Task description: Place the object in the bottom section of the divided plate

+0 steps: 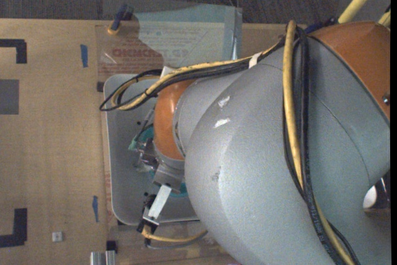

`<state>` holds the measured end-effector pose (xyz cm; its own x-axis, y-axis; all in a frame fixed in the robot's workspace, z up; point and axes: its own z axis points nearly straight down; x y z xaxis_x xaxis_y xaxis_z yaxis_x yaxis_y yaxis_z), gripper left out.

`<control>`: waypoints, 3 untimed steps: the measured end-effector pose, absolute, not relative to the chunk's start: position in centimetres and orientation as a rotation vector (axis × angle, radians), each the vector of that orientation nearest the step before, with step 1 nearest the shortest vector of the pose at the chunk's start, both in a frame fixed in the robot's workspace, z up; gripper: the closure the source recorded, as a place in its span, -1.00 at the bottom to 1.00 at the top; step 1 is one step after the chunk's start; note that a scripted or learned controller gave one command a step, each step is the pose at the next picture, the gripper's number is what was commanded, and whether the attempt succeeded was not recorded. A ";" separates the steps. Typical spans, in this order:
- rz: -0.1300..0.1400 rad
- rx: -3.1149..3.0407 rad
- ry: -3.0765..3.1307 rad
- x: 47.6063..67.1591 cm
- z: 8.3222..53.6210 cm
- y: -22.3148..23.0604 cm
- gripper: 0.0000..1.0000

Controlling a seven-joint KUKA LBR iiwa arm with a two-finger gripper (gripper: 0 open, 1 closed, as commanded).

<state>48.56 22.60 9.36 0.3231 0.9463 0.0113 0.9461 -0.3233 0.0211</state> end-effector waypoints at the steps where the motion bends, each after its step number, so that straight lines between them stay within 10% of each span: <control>1: 0.020 2.000 2.414 48.4 9.3 22.4 -1.00; 3: 0.052 3.048 0.843 48.4 9.7 24.5 -1.00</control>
